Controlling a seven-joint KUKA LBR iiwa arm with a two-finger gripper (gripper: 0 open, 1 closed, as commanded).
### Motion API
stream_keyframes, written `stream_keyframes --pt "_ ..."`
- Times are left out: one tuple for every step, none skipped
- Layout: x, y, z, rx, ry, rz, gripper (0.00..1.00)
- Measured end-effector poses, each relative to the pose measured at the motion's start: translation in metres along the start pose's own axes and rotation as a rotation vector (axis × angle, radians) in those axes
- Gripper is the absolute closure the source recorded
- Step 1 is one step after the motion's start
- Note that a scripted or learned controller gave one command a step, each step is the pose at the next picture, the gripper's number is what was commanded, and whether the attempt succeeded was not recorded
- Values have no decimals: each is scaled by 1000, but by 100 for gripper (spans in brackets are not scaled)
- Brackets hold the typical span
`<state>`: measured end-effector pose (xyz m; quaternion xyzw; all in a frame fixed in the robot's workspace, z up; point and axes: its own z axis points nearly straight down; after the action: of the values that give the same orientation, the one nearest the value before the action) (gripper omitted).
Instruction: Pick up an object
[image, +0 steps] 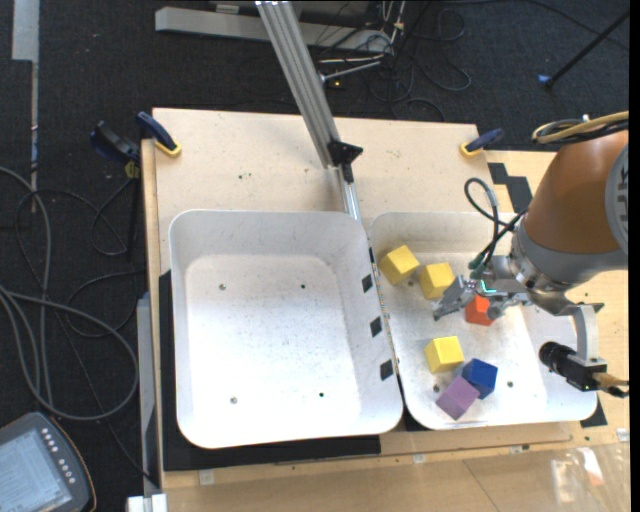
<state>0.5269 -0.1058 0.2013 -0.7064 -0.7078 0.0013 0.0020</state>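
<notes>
The right bin (522, 352) holds several small blocks. Two yellow blocks (400, 264) (437, 280) sit side by side near its far left. A third yellow block (444, 353) lies nearer the front, with a blue block (481, 376) and a purple block (458, 397) touching each other just beyond it. My gripper (468, 300) hangs low over the middle of this bin. An orange-red block (480, 312) shows right at its tip, partly hidden by the gripper body. Whether that block is gripped or just lying under the gripper is unclear.
The left bin (270, 330) adjoins the right one along a shared rim (380, 310). A slanted metal pole (305, 85) comes down to the bins' far edge. The arm's wrist (575, 215) covers the right bin's far right corner. A black fitting (565, 362) sits by the right rim.
</notes>
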Motion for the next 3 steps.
stream_keyframes --pt "0 1 -2 -4 -1 3 0" --pt "2 -8 46 1 0 4 0" --pt "0 -10 108 -3 -1 4 0"
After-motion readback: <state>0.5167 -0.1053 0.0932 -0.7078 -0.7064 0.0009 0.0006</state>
